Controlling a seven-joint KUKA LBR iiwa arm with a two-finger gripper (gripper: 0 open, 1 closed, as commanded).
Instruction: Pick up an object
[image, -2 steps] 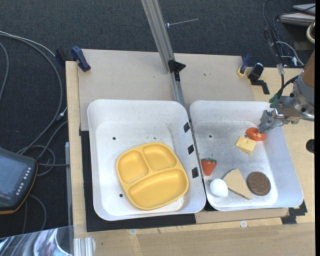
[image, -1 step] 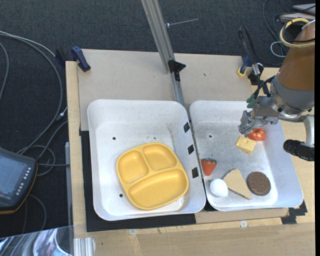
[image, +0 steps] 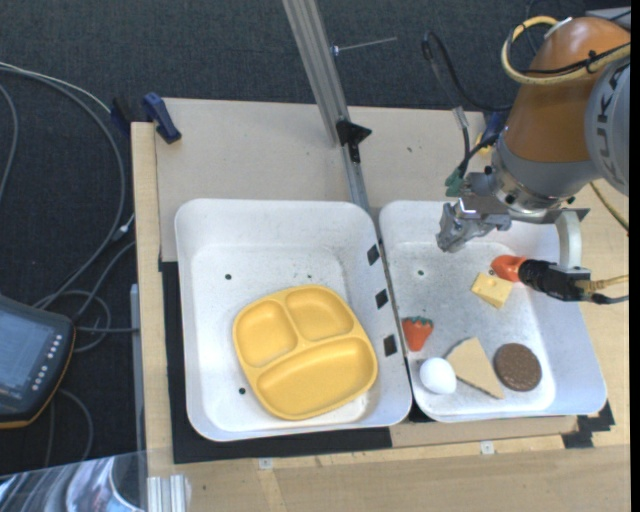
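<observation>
Cheese wedge (image: 492, 290) looks like the likeliest pick to me, since it's the nearest loose item to the claw (image: 452, 232). It sits flat on the floor of the right bin (image: 440, 300), down and to the right of the claw, near but not touching. Nothing is between the fingers, so the claw is carrying nothing; how wide it's spread I honestly can't tell from this angle.

Layout makes sense for a grab-anything setup: all the small stuff is scattered in the right bin, spaced out enough that fingers could drop around one piece. The strawberry (image: 417, 332) is hugging the left wall, which would make it an awkward grab. The egg (image: 437, 376), the slice of bread (image: 477, 366) and the brown cookie (image: 518, 367) are bunched along the front edge, egg touching the bread. There's an orange thing (image: 508, 267) just above the cheese, partly hidden by a black fitting, can't tell what it is.

The left bin (image: 210, 250) just has the yellow divided plate (image: 304, 350) lying flat, too broad for a two-finger pinch I'd guess.
</observation>
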